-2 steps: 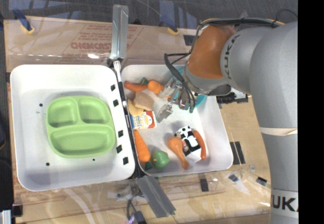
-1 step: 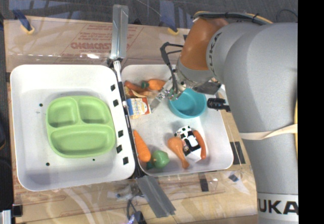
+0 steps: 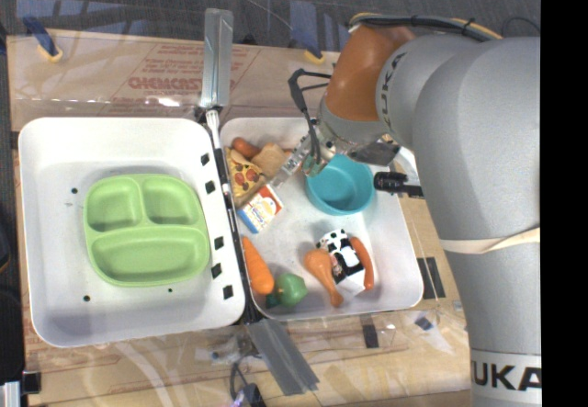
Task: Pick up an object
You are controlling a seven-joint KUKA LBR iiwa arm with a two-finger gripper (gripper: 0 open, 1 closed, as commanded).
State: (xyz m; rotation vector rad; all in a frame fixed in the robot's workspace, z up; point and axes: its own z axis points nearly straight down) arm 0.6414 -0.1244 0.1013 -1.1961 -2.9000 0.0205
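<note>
In the right white bin (image 3: 404, 290), upper part, the gripper (image 3: 310, 160) sits low beside the rim of a round blue plastic bowl (image 3: 341, 188), mouth up, no long axis. Finger state: cannot tell. A tan bread-like chunk (image 3: 269, 157) and a pizza-slice toy (image 3: 244, 176) lie just left. An orange plastic carrot (image 3: 258, 268) runs top-left to bottom-right. The left bin (image 3: 41, 240) holds 1 smooth green 3-compartment tray (image 3: 145, 230).

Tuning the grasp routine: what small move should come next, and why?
Probably a short descent. The gripper hovers at the right bin's back, between the bread and the blue bowl, with nothing visibly held.
</note>
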